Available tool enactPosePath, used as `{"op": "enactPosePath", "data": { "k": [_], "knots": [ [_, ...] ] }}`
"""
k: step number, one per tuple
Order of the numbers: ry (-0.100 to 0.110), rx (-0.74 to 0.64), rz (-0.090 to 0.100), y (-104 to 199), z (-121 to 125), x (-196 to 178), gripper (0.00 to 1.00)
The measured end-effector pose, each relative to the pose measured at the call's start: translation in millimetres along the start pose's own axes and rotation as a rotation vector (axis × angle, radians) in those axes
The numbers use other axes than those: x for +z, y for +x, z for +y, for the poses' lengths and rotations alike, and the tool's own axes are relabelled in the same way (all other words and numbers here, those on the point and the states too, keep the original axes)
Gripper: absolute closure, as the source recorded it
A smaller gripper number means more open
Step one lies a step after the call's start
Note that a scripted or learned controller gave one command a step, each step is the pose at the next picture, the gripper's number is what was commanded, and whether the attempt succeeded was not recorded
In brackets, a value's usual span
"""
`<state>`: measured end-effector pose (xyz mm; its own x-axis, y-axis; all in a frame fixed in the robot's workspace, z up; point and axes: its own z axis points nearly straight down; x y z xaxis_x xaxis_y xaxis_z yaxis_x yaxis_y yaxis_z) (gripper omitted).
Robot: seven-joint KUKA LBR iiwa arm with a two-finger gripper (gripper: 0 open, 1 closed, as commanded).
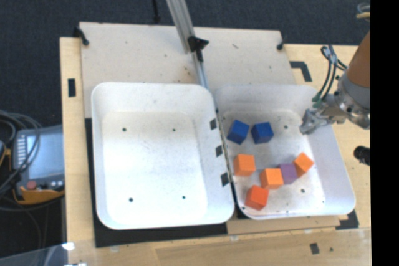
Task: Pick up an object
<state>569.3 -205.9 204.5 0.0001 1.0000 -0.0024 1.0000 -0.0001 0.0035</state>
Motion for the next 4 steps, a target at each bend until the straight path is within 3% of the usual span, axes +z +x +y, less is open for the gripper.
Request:
{"op": "enactPosePath", "data": {
  "k": [1, 4],
  "knots": [
    [-0.002, -0.004, 0.0, 2, 1, -43, 1.0],
    [0.002, -0.007, 0.003, 135, 25, -45, 1.0]
  ]
}}
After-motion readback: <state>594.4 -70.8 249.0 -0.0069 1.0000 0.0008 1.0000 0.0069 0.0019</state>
